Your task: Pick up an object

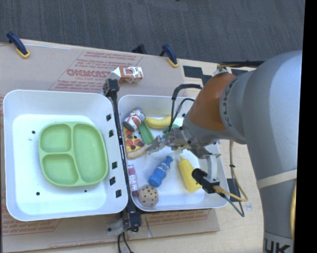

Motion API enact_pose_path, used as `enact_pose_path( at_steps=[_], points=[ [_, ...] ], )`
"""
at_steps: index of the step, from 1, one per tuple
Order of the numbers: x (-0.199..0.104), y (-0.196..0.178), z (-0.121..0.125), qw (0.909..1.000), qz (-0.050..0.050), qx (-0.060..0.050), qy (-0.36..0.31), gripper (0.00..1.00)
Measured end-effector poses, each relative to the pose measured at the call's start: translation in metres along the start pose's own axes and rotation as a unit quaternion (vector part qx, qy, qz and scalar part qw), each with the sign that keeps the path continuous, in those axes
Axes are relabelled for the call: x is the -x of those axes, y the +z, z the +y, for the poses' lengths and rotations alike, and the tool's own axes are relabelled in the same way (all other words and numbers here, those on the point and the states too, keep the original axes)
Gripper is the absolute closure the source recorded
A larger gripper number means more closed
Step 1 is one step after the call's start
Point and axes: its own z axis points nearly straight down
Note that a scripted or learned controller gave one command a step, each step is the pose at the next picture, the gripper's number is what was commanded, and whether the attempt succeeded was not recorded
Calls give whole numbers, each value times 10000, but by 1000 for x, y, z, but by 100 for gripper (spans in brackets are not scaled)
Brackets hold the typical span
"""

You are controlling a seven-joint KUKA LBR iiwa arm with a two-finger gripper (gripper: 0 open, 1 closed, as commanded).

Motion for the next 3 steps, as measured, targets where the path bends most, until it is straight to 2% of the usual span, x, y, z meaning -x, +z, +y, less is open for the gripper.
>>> enact_pose_path(
  at_steps=[1, 2, 3],
  points=[
    [0, -9, -1, 10000, 2, -26, -20, 100],
    [64, -97, -38, 10000, -1, -7, 12, 100],
    [69, -155, -13, 10000, 1, -6, 3, 100]
  ],
)
